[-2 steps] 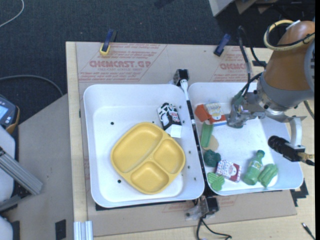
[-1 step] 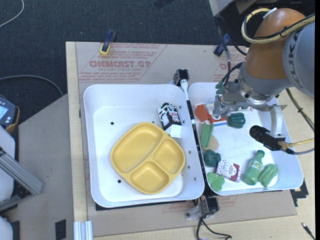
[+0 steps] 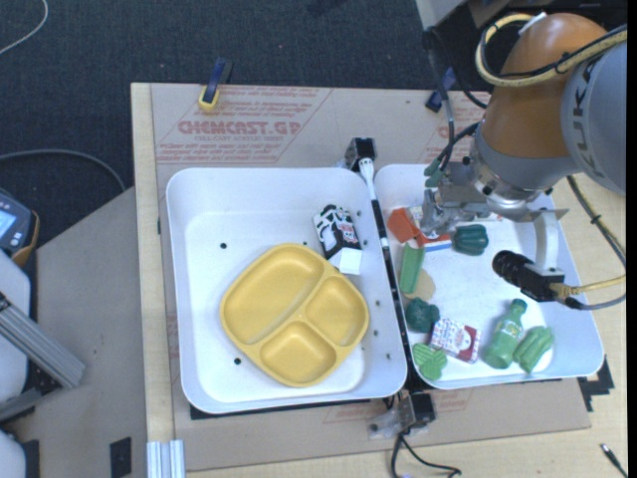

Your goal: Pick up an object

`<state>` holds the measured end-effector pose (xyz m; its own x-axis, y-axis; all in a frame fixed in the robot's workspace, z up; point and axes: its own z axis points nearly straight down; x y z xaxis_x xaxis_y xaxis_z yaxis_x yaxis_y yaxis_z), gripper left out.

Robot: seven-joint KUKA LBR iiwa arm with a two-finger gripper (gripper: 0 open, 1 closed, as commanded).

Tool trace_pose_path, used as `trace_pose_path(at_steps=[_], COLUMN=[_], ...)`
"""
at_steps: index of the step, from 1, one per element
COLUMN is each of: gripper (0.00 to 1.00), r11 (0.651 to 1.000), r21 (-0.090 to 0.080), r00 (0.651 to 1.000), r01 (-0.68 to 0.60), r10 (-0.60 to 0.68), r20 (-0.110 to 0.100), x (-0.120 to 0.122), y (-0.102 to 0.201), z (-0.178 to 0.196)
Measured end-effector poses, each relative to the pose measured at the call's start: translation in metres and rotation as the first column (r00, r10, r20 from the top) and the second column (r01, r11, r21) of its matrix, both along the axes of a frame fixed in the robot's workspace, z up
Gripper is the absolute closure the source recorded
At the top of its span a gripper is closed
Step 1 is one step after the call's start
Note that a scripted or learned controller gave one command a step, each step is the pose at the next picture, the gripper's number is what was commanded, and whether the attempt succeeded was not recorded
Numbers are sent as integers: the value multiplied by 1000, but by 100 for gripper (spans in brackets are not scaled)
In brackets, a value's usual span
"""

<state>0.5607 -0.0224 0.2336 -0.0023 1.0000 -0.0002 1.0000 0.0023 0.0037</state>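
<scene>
My gripper (image 3: 438, 215) hangs low over the far left part of the right bin (image 3: 582, 312), under the grey wrist and orange band. Just left of it lies a red-orange object (image 3: 402, 224), and a green pepper (image 3: 470, 237) sits just to its right. Nearer the front lie a long green vegetable (image 3: 410, 269), a dark green piece (image 3: 421, 316), a red-and-white packet (image 3: 455, 340), a green bottle (image 3: 508, 334) and another green item (image 3: 535, 348). Nothing shows as lifted by the gripper.
The left bin (image 3: 189, 217) holds a yellow divided plate (image 3: 294, 312), a black-and-white toy (image 3: 336, 229) and a small white block (image 3: 348, 261). A black part with a yellow cable (image 3: 525, 274) juts over the right bin. The wall between the bins runs close to the gripper's left.
</scene>
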Motion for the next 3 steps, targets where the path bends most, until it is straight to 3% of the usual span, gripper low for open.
trace_pose_path(at_steps=[2,3], gripper=[100,100], r11=[1000,1000], r21=[1,0], r00=[1000,1000], r01=[2,1], r10=[-2,-1], r20=[-8,0], x=[-4,-2], y=[7,9], z=[-19,1])
